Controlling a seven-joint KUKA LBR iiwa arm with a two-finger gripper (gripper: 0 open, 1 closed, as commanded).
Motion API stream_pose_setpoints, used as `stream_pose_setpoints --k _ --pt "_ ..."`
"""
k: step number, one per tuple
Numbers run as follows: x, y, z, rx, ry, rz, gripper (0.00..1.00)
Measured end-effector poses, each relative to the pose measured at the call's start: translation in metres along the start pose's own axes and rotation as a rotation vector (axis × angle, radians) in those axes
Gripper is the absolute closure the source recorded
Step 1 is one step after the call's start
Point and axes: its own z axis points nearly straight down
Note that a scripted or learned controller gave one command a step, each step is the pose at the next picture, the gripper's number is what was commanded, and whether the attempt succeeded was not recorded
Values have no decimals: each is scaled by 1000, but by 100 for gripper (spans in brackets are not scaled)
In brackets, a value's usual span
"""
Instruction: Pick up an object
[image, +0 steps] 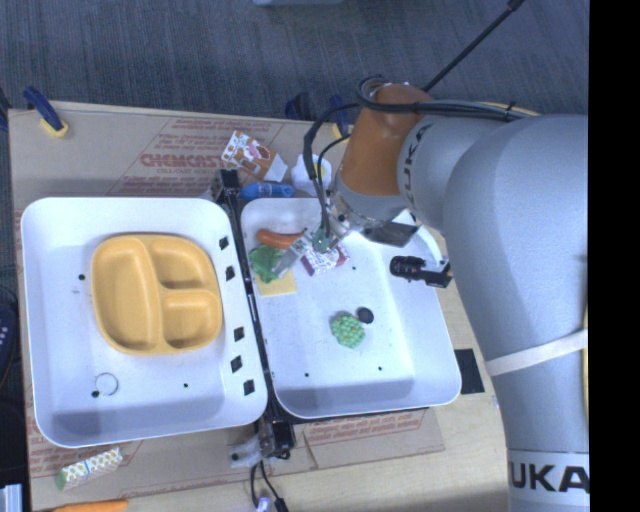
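Lying flat, red-white packet (324, 260), crinkled

Up top, grey-blue carpet (180, 50) runs across the floor, ribbed and dim. Below it lies the surface (130, 140), covered in flat brown cardboard with red printing. A blue-and-yellow clamp (45, 112) grips its far left corner. Light falls evenly from above, with soft shadows.
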Motion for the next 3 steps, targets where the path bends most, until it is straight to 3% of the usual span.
stream_pose_setpoints --k 1,2,3 --pt "13 2 -3 -29 -9 457 0" --pt "-13 -21 -2 -24 -14 30 0" --pt "49 -53 -2 -28 -18 116 0"
